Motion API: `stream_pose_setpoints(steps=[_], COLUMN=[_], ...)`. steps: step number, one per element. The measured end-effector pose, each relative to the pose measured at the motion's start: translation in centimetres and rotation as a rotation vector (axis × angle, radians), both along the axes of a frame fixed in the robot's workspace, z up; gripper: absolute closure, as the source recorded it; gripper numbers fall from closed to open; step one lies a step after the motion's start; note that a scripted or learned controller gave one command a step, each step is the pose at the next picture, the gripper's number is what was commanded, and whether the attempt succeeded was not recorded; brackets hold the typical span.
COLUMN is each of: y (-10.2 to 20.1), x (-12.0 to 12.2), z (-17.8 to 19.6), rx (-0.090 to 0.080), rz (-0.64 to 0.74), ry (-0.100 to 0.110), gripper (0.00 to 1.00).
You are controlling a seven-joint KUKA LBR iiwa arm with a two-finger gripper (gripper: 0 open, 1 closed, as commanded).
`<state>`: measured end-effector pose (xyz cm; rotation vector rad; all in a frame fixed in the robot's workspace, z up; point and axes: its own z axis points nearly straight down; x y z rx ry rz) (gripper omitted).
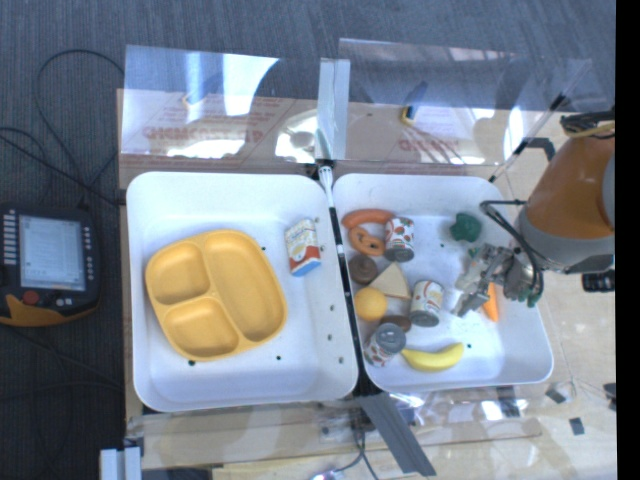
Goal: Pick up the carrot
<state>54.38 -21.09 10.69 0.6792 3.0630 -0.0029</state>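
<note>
Orange tapered carrot (490, 303) beside fingers (478, 290)

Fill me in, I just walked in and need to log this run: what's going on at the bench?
The arm has its end effector low in the right bin, right at the carrot near that bin's right side. Whether it grips the carrot is unclear. Cans, a banana, a lemon and other toy foods lie to the left in the same bin. The left bin holds a yellow tray and a small carton.
</note>
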Motion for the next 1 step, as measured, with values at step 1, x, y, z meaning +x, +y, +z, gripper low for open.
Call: stream_pose_setpoints(steps=[1], y=[-1.21], x=[-5.05], z=[-1.18], rx=[-0.006], rz=[0.136], ry=[-0.023], gripper=[1.00])
